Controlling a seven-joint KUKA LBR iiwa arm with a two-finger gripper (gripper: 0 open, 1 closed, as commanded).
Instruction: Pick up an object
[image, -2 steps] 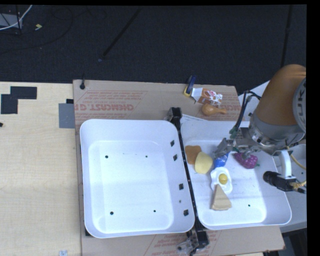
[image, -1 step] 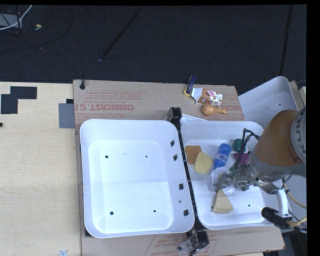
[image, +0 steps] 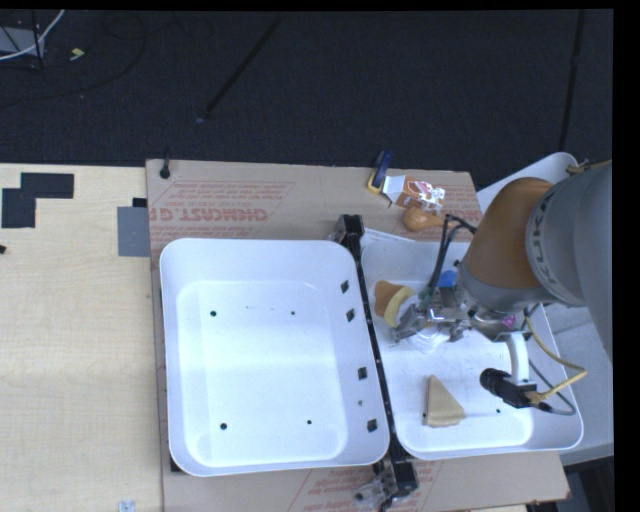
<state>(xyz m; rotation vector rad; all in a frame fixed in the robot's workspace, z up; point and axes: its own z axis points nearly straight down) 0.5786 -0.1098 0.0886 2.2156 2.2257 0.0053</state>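
Crowding the right bin (image: 560, 435), pincer (image: 408, 322) beside tan round object (image: 390, 298); grip state unclear

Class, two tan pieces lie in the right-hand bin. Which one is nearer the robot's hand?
The rounded tan piece by the bin's left wall, just beside the hand. The tan triangular wedge lies further off, near the bin's front edge.

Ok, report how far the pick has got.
Done: the arm has reached into the right bin, and the gripper sits low beside the round tan object. In hand: nothing visibly held. Left: the grasp and lift; the tan wedge lies untouched on the bin floor.
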